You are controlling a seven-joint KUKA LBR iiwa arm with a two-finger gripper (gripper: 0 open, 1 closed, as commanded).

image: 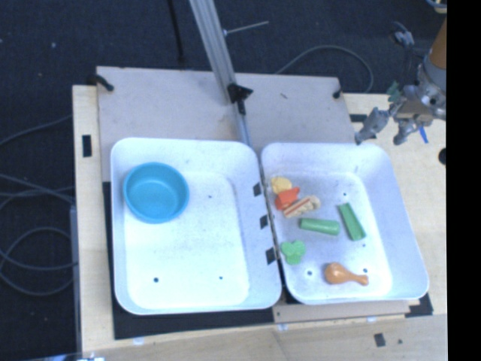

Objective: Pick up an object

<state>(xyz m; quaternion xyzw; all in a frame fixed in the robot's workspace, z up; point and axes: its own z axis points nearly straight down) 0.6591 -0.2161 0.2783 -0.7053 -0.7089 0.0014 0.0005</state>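
Observation:
The right bin (391, 173) holds several small toys. A yellow piece (281, 183), a red piece (286, 198) and a tan stick (302, 205) lie bunched near its left wall. A green cylinder (319, 226) and a green block (350, 221) lie in the middle. Toward the front sit a small green lump (293, 251) and an orange pear-shaped piece (344, 274). My gripper (387, 131) hangs above the bench just beyond the bin's far right corner. It is open, its fingers spread with nothing between them, well away from the toys.
A blue bowl (155, 192) sits in the far left part of the left bin (195, 277). A slanted metal post (214, 40) rises behind the bins. Cables trail over the dark floor beyond the bench.

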